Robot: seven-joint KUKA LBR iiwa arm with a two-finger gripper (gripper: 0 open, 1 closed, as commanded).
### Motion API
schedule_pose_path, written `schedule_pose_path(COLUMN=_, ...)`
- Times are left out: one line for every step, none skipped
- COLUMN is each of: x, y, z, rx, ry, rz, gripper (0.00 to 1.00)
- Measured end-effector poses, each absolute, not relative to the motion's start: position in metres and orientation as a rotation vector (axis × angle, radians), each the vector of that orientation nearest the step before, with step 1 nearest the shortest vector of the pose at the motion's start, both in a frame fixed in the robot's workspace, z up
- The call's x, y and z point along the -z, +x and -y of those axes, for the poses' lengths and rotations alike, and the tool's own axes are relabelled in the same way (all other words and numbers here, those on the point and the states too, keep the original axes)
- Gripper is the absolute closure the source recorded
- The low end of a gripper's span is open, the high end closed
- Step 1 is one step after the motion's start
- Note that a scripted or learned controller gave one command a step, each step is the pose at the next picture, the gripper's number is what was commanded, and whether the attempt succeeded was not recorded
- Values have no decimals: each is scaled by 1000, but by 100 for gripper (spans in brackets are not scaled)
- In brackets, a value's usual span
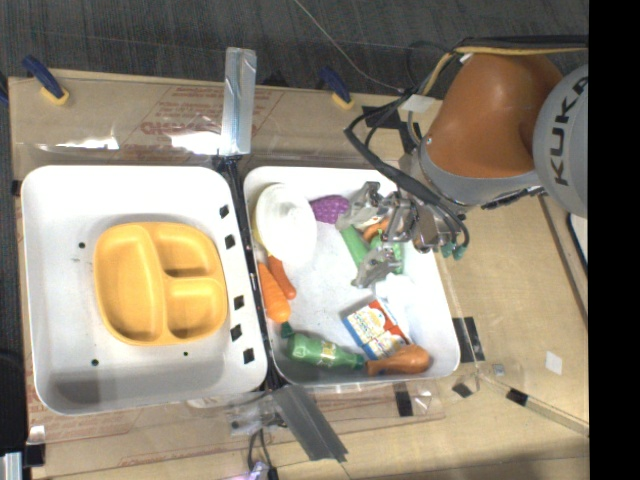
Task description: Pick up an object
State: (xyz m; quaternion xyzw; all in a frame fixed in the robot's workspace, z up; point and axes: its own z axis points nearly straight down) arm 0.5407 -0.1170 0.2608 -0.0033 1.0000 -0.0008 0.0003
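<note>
Hovering gripper (372, 236) low in right bin (435, 298), fingers spread, pinching nothing; sitting just beside green object (358, 246) and purple piece (328, 208) near back wall.

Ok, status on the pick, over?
End effector low in right bin, over green item. No grasp confirmed. Purple item and white cup close by.

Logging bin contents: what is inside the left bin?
The left bin holds a yellow divided tray with three compartments lying flat in its middle. What lies beneath the tray is covered and cannot be seen.
</note>
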Motion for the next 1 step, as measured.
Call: schedule_pose_path(x=-101, y=501, z=170, rx=1, ry=-48, rz=-3138, gripper=0)
